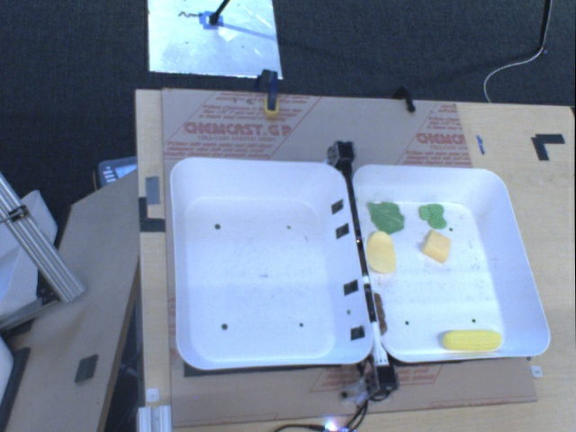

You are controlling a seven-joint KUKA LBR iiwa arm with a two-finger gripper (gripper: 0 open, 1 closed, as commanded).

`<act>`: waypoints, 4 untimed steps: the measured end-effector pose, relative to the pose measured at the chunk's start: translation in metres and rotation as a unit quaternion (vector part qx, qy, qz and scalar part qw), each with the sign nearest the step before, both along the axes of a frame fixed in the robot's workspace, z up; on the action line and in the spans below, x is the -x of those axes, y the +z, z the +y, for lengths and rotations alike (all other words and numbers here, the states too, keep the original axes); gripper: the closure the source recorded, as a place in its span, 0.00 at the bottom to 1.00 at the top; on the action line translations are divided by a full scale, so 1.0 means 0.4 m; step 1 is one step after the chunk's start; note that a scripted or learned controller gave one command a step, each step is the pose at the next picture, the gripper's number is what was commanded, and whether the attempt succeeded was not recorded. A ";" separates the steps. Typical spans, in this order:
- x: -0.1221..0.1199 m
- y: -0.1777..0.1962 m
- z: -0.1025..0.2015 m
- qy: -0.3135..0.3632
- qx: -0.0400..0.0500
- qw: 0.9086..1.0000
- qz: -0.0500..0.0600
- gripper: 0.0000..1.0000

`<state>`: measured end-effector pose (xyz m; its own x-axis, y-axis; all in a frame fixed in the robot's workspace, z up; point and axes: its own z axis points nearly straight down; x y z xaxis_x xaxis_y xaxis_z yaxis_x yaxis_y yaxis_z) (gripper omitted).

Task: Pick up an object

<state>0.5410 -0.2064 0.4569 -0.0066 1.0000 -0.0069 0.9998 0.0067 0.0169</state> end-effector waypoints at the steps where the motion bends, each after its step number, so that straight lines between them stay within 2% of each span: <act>1: 0.004 0.098 0.000 -0.001 -0.002 1.000 0.005 1.00; 2: 0.053 0.201 0.000 -0.001 -0.002 1.000 0.005 1.00; 3: 0.140 0.196 0.000 -0.002 -0.003 1.000 0.007 1.00; 4: 0.081 -0.115 0.136 0.001 -0.005 1.000 0.012 1.00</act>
<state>0.5087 -0.1519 0.4108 -0.0096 0.9999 0.0038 0.9999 0.0096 -0.0078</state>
